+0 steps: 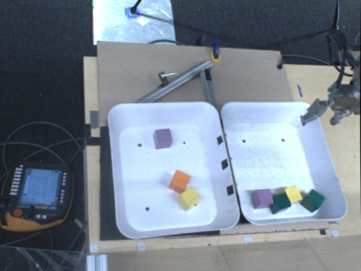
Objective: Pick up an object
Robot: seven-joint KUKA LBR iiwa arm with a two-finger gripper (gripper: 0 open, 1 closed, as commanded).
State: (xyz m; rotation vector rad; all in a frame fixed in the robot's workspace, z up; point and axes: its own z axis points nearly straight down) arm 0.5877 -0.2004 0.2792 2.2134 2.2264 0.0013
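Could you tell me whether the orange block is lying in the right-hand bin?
No, the orange block lies in the left bin, touching a yellow block, not in the right bin.

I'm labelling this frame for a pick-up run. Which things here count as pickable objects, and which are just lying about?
For the job: purple cube, orange cube, yellow cube in the left bin; purple block, two green blocks, yellow block in the right bin; the gripper.

Lying about: teach pendant, metal bars, foil sheet.

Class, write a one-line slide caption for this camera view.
Gripper at right bin's far corner; blocks lie in both bins.
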